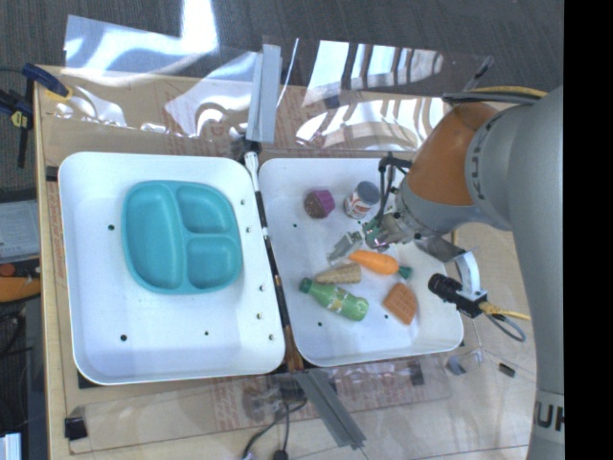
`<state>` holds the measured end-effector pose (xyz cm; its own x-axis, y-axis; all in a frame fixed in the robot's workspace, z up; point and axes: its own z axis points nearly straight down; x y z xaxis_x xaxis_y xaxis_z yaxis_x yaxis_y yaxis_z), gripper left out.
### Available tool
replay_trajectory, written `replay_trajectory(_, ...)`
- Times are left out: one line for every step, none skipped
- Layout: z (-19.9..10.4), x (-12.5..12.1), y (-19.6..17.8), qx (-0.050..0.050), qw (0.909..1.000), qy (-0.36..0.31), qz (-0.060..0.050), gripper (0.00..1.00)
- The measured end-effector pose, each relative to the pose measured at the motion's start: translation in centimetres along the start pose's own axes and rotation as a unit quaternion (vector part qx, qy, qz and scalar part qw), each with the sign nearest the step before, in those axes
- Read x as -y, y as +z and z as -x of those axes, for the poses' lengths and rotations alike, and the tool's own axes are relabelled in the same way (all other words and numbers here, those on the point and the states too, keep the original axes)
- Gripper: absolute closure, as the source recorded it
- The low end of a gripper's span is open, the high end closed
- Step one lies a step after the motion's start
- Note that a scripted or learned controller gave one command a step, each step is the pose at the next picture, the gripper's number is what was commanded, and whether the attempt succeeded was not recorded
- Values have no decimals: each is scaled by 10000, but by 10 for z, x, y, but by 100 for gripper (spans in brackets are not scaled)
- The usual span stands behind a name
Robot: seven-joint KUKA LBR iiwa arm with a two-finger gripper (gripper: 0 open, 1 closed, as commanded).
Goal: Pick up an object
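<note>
Reaching into the right bin, nothing lifted yet

We are lowering the hand (375, 234) over the clutter in the right bin (287, 286), just above the carrot (374, 263); we cannot tell its state. The carrot, bottle (337, 298), purple piece (320, 202) and can (363, 199) are all lying in the bin, so the pick is still ahead.

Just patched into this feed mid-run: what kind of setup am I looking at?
Most likely a lab bench for robot picking trials: two white bins side by side, toy food like a carrot and green bottle, plus loose cables.
</note>
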<state>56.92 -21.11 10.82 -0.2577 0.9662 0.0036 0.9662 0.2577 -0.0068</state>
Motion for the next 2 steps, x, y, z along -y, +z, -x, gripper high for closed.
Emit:
replay_trajectory(0,0,0,0,10000,0,0,0)
replay_trajectory(-1,-5,16,1,9992,-396,17,0)
